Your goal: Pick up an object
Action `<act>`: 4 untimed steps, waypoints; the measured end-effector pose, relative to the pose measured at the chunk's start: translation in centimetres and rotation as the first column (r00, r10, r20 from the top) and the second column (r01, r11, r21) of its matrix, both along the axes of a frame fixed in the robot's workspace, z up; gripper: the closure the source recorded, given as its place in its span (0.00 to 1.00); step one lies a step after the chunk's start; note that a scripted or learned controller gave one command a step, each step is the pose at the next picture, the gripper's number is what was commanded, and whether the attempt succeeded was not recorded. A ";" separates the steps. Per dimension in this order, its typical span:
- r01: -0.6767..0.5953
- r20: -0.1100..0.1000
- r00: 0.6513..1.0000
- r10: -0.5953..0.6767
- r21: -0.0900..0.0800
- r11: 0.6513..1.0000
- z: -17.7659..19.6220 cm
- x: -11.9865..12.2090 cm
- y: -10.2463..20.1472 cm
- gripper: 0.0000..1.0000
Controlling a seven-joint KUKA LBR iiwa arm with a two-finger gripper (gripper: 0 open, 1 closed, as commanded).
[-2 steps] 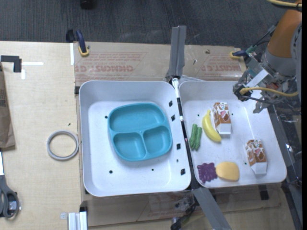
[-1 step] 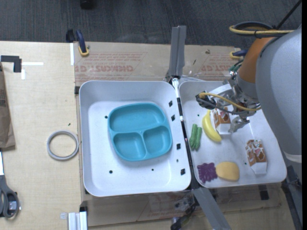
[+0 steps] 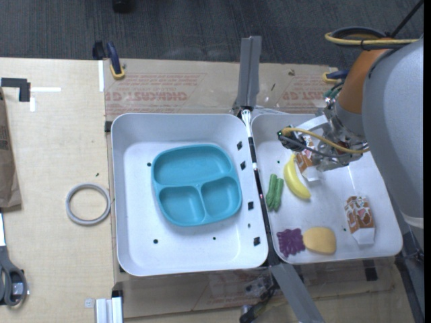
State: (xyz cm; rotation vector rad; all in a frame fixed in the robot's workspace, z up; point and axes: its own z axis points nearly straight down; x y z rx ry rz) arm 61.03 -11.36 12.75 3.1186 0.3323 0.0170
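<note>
My gripper [image 3: 322,155] hangs low in the right bin [image 3: 377,247], near its back middle. Just left of it lies a small orange and white item [image 3: 304,160], partly hidden by the gripper. A yellow banana [image 3: 295,180] lies next to that item, toward the front left. Green bean pods [image 3: 274,192] lie further left, near the bin's left wall. Purple grapes [image 3: 290,241] and a yellow rounded item [image 3: 319,240] sit at the bin's front. A small white and brown carton [image 3: 359,219] lies at the right.
The left bin [image 3: 128,247] holds a blue divided tray [image 3: 196,184]. A grey ring [image 3: 87,203] lies on the bench to the left. The arm's grey body [image 3: 404,126] covers the right bin's right side, with yellow cable [image 3: 357,40] above.
</note>
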 end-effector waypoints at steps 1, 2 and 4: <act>0.000 0.000 1.000 0.000 0.000 1.000 0.0 0.0 0.0 0.00; -0.002 -0.003 1.000 0.002 0.001 1.000 0.9 0.0 -0.1 1.00; 0.013 0.007 1.000 -0.013 -0.002 1.000 -2.1 1.0 0.3 0.00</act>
